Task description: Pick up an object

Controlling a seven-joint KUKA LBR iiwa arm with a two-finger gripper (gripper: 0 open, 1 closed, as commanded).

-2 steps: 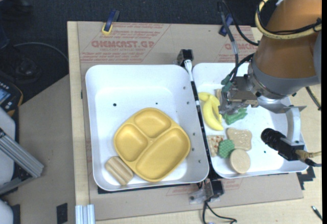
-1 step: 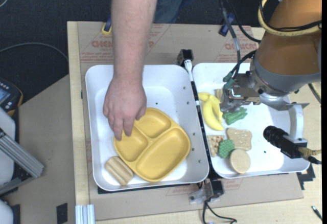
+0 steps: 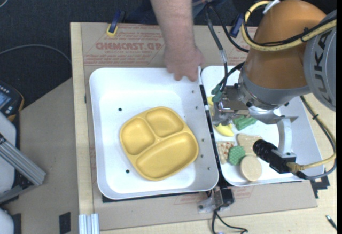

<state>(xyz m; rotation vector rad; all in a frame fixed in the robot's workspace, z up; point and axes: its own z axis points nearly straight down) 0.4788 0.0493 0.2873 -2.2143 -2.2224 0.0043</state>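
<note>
Where the two bins meet, the gripper (image 3: 227, 107) hangs over the left edge of the right bin (image 3: 304, 137), close against the shared rim; whether it is spread or closed cannot be told. Just beside it lie a yellow piece (image 3: 225, 130), a green piece (image 3: 247, 121) and, nearer the front, a round tan disc (image 3: 250, 168). A yellow divided plate (image 3: 158, 142) sits mid-left bin (image 3: 101, 121), with bare white floor around it. A person's hand (image 3: 183, 67) rests on the shared rim at the back.
</note>
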